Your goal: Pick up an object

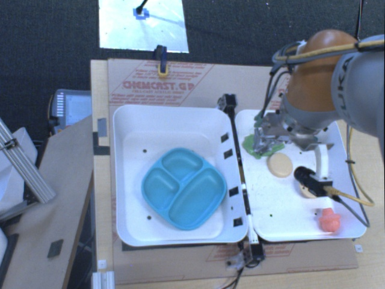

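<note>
I see the gripper point(263, 141) down on the green piece point(252, 147) in the upper left of the right bin point(289, 229); spread or clamped, I cannot tell; a beige disc point(280, 165) lies just beside.

The blue plate point(183, 188) is taking up most of the floor of the left bin point(122, 179). A strip of white floor is lying open along the back of that bin and down its left side, so there is room to come down there.

In the right bin point(283, 212), the big grey arm point(325, 83) is hanging over the back half and blocking the way in from above. A green thing point(255, 147) is sitting under it. A round tan thing point(280, 165) is sitting just beside the green one. A pink thing point(329, 220) is sitting in the front right corner, well apart from them. The front left floor of this bin is lying open.

Black clips point(228, 154) are sticking up along the walls between the two bins.
</note>
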`<state>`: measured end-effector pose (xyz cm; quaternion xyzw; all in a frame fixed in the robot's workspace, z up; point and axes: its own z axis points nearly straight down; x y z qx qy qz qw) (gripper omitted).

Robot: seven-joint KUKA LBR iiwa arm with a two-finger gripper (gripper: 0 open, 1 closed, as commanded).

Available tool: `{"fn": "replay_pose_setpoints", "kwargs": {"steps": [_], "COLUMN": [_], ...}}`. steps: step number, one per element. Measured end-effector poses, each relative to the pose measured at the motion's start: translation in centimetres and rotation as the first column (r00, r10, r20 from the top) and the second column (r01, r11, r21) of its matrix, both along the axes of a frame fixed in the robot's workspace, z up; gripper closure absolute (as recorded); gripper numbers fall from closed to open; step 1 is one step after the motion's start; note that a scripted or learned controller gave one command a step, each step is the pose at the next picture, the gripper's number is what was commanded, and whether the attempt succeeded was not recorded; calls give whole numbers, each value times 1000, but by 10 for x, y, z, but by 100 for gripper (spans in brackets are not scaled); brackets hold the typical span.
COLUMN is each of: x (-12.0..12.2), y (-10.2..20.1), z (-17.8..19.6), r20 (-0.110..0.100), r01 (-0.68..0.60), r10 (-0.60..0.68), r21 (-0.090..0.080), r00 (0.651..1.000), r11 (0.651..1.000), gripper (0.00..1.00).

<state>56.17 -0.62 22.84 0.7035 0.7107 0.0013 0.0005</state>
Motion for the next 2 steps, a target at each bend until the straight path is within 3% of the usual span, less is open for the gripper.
{"fn": "replay_pose_setpoints", "kwargs": {"steps": [2], "x": [47], "y": [108], "z": [-16], "r20": [1], "r01": [1], "r10": [-1], "r21": [1], "r00": [1000], "r11": [1000], "gripper": [100]}}
